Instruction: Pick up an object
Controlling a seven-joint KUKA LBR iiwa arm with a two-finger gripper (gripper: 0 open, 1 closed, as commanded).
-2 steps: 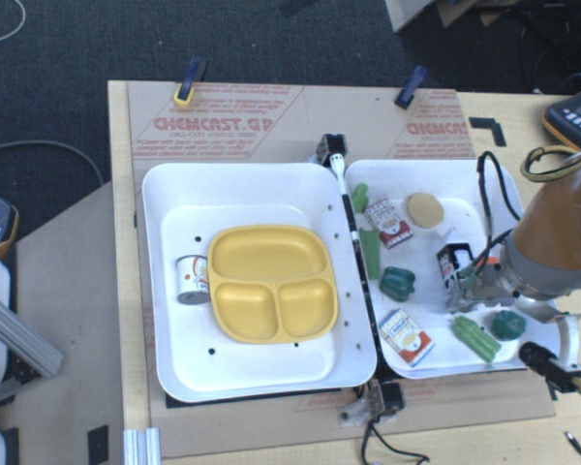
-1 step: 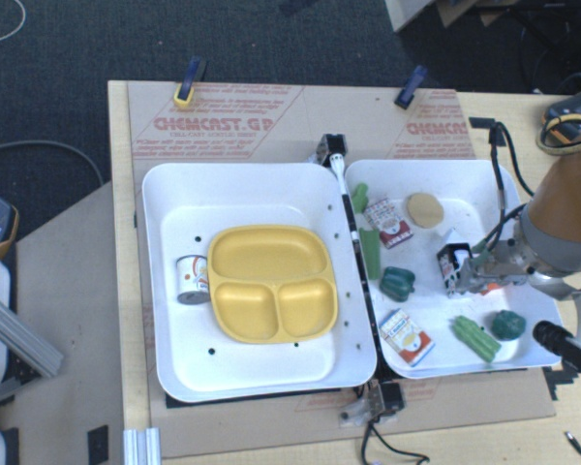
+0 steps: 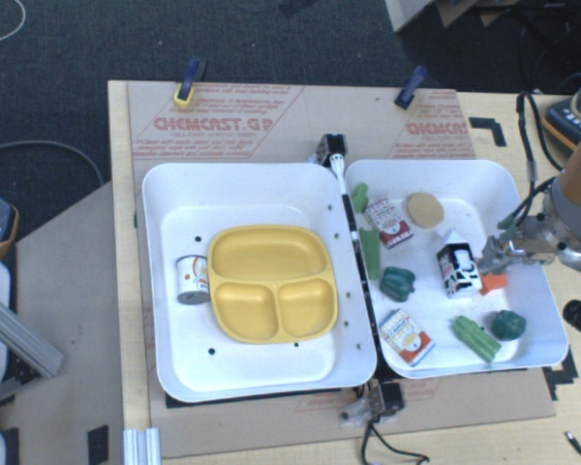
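Note:
The right bin (image 3: 436, 169) holds several small objects. My gripper (image 3: 498, 258) hangs low over the bin's right side, reaching in from the right. It sits just right of a black and white carton (image 3: 458, 269) and just above a small orange piece (image 3: 494, 282). Nothing shows as held. Also in this bin are a tan disc (image 3: 426, 210), a red and white carton (image 3: 391, 223), a green pepper (image 3: 398, 281), a long green piece (image 3: 370, 252), an orange and white box (image 3: 406, 336), a green cucumber (image 3: 475, 337) and a dark green round piece (image 3: 508, 325).
The left bin (image 3: 174, 178) carries a yellow divided plate (image 3: 271, 284) with a small can (image 3: 191, 280) lying at its left. A black cable and clip (image 3: 333, 149) run along the seam between the bins. Cables hang at the far right by the arm.

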